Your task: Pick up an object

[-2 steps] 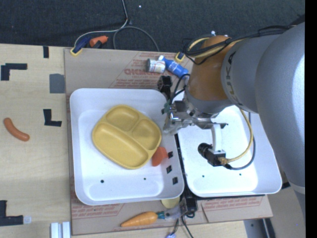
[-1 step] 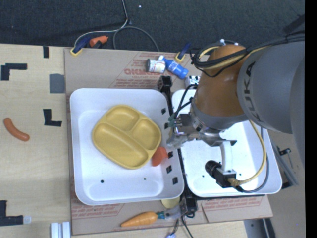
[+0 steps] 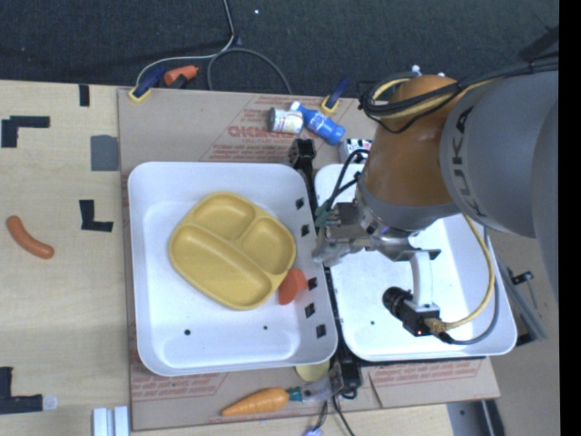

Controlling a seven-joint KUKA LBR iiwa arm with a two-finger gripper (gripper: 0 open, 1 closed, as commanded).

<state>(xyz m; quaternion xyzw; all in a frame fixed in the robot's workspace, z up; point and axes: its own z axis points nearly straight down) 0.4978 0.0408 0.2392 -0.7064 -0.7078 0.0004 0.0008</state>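
Hovering tool beside orange object, yellow tray nearby

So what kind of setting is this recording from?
Most likely a robotics lab bench for bin-picking trials: two white bins clamped to a cardboard sheet, toy food such as a carrot, and a KUKA arm.
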